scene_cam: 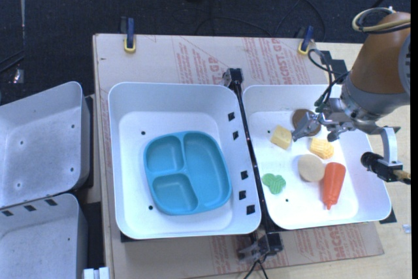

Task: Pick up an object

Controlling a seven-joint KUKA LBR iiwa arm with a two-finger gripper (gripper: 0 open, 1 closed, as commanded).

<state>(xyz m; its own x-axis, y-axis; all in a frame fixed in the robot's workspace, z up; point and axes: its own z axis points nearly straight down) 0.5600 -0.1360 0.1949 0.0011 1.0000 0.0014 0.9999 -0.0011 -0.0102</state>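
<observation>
Corn cob [321,148] in right bin [372,206], hand [318,131] open just above it, apart

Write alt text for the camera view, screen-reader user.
The gripper hovers over toy food in the right bin: cheese, corn, a bun, a carrot, green broccoli. The left bin holds a blue tray.
</observation>
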